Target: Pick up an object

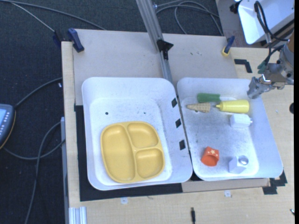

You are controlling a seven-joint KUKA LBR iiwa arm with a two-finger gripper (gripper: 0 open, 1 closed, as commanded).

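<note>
- Grey gripper [256, 88] hovers at the right bin's [268, 139] far right edge; its grip state cannot be told.
- Yellow bottle [232, 107] lies just beside it, near the far edge.
- Orange cup [210, 156] sits near the front edge.

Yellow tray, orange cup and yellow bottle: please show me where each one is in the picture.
yellow tray [132, 150]: camera view, on the ridge where its three compartments meet.
orange cup [210, 156]: camera view, on the middle of its side.
yellow bottle [235, 107]: camera view, on the middle of its body.
</note>
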